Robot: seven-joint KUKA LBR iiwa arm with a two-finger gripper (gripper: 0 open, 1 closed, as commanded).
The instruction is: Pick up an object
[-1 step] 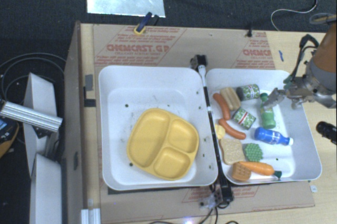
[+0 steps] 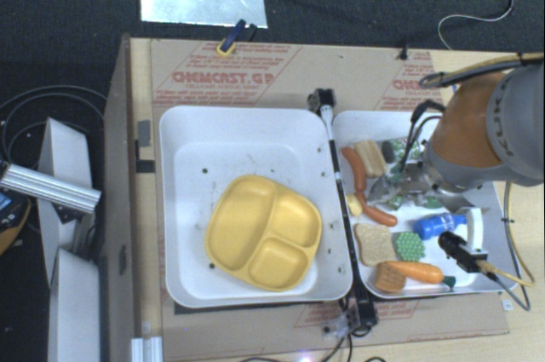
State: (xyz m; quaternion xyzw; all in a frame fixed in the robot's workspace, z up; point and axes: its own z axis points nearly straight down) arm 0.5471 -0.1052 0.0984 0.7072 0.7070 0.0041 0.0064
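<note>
Gripper hangs low over the right bin, finger state impossible to tell. Glossy orange carrot lies lengthwise, tapering right, beside a slice of bread.

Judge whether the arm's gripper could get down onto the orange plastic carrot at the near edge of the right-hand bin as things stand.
Probably yes. The orange plastic carrot lies uncovered near the right white bin's front rim, nothing on top of it. The gripper works in that same bin, though the rim and the bread slice leave little room.

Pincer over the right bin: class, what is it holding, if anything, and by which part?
It cannot be told. The pincer sits low among the toy food in the right bin, and nothing shows clearly between its tips.
</note>
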